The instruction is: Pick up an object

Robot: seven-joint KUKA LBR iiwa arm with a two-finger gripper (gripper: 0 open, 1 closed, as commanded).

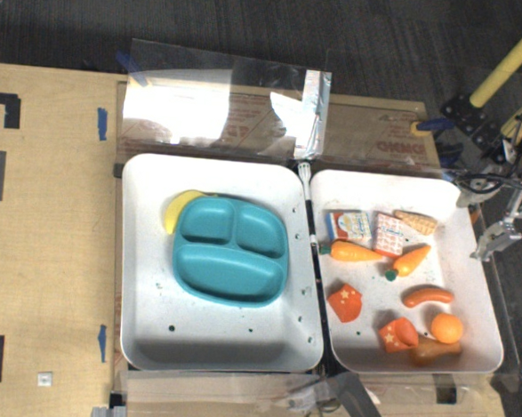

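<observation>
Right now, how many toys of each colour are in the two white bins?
Teal: 1, the divided plate in the left bin
Yellow: 1, a piece peeking from under the plate
Orange or red: 7, in the right bin, among them two carrots, a sausage and an orange ball
Printed boxes: 2
Tan cracker: 1
Total: 12

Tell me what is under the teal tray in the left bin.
A yellow thing pokes out from under the teal tray at its upper left edge. The rest is covered, so I cannot tell what it is.
</observation>
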